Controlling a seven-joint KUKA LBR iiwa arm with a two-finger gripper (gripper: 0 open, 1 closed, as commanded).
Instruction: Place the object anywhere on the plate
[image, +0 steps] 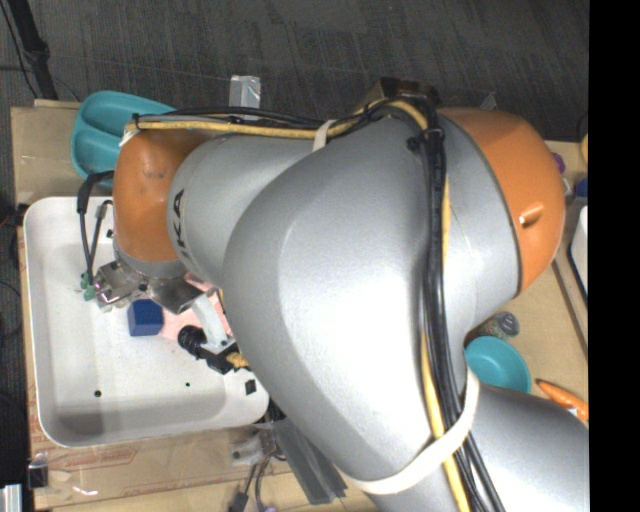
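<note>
Blue cube (146, 317) lying on floor of white bin (60, 330) at view's left, toward bin's middle, not lifted. Just right of cube, pink patch (208, 308), mostly hidden under arm; plate or not, can't tell. Gripper (115, 288) just above-left of cube, low over bin floor, close but w/ nothing seen held; open or closed, can't tell. Small green bit (88, 292) at gripper's left edge. Teal object (100, 130) on desk beyond bin's far corner. Teal bowl (497, 362) well apart at right, orange item (565, 397) near it.
</note>
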